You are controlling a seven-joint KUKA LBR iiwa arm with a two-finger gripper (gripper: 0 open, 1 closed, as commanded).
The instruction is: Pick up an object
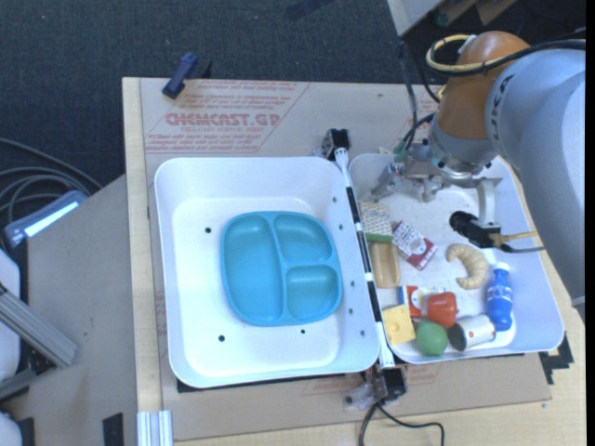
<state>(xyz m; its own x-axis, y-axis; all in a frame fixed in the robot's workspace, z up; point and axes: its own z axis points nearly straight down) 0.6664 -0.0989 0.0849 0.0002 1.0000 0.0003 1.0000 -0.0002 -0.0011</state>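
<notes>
We see the arm (548, 110) coming in from the right, with the tool (409, 179) over the far end of the right bin (535, 295), close to the rim it shares with the left bin (186, 249). At this angle we can't tell whether the tool is wide or narrow.

All the pickable clutter sits in the right bin, nearer to us than the tool:
- checkered packet (376, 219) just below the tool, against the shared rim
- tan bar (384, 263) next along that rim, touching the checkered packet's near end
- red-and-white packet (413, 243) just beside the bar, tilted
- croissant (470, 264) mid-bin, curved
- blue bottle (499, 297) lying down beside the croissant's near end
- red block (439, 307) near the bin's middle, green ball (430, 339) right against its near side
- yellow wedge (398, 325) left of the ball, near the shared rim
- white cylinder (474, 332) on its side between ball and bottle

The left bin holds one blue divided plate (279, 268), flat and roughly centred, well apart from the tool.

Both bins rest on the tabletop (232, 119), which has red print on it. A small blue clip (179, 75) sits at its far left edge.
</notes>
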